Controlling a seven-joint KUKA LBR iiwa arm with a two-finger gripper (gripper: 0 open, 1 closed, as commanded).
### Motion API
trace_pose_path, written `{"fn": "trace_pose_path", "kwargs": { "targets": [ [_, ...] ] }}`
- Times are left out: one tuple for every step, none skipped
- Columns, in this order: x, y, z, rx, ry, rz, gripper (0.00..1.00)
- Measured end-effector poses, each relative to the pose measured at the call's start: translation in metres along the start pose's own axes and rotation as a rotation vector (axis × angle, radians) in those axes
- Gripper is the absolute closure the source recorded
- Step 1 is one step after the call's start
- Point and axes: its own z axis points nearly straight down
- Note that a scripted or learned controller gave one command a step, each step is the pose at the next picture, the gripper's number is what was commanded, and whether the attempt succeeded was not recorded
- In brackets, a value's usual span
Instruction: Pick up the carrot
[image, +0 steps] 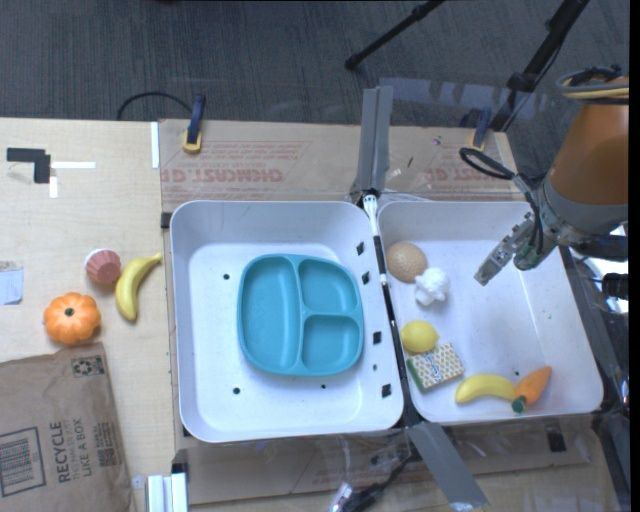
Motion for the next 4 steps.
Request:
{"fn": "trace_pose_path", "kwargs": {
  "targets": [
    [-0.041,-0.092,-0.038,0.001,-0.001,0.000,1.00],
    [-0.052,-0.019,-0.010,0.000,0.000,-0.049,1.00],
    [-0.062,-0.067,-0.033,-0.001,0.000,-0.404,1.00],
    [-0.075,-0.049,0.088,-0.002,0.001,-0.717,1.00]
  ]
}}
